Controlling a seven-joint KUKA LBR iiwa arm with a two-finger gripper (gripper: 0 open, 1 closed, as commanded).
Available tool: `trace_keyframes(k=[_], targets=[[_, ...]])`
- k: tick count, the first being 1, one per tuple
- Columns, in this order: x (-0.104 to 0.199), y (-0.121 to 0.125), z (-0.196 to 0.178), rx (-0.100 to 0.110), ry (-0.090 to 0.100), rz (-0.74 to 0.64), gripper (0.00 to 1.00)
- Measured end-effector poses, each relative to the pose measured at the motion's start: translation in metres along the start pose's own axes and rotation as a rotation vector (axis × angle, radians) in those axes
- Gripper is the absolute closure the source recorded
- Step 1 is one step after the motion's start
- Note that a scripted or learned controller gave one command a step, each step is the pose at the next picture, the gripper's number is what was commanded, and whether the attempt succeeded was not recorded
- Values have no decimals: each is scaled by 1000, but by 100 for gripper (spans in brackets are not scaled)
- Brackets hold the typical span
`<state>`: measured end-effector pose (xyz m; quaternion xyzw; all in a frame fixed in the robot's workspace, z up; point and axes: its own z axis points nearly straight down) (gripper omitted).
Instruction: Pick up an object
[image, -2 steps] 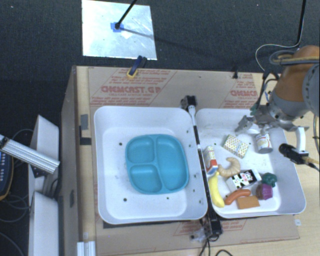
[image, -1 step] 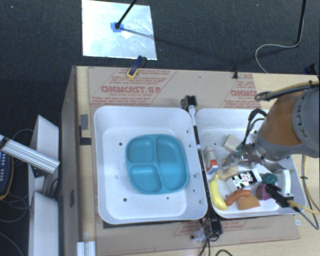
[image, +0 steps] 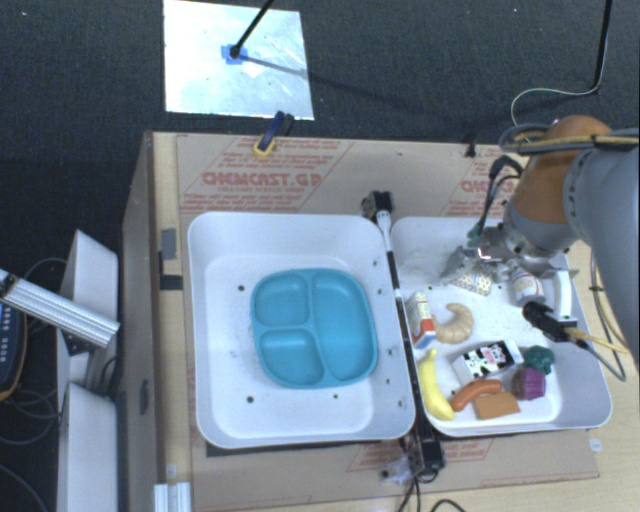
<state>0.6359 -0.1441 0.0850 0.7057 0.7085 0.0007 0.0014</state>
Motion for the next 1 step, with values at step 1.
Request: trace_keyframes(k=[1], targets=[[0, 1, -11, -2, -1, -2, 100]])
